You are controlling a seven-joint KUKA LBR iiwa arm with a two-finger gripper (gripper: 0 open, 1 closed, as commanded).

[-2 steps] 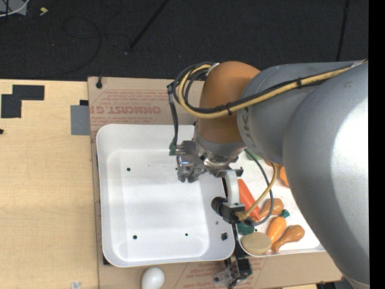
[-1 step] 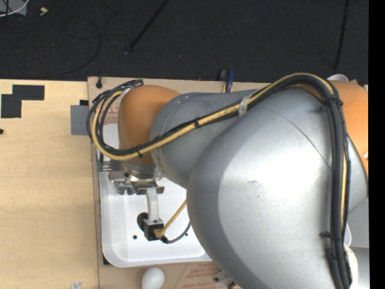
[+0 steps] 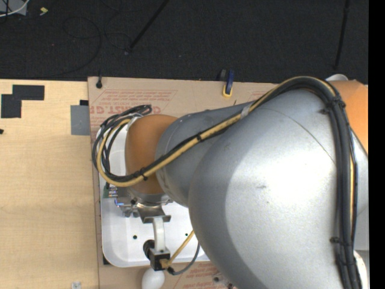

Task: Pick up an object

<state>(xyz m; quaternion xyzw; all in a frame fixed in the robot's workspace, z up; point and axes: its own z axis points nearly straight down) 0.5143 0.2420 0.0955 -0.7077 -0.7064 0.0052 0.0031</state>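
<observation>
My grey arm with its orange band [image 3: 147, 149] reaches in from the right and covers most of the view. The gripper [image 3: 147, 212] hangs low over the left white bin [image 3: 120, 245], seen from above, with its lower part hidden by the wrist. A small greenish thing [image 3: 110, 191] peeks out at the wrist's left edge, inside the bin. A pale rounded thing [image 3: 152, 278] lies at the bin's near rim. I see no object held.
The bin sits on a cardboard sheet [image 3: 120, 101] with a blue and yellow clamp [image 3: 227, 82] at its far edge. Bare wooden bench [image 3: 42, 191] lies to the left. The arm hides the right bin.
</observation>
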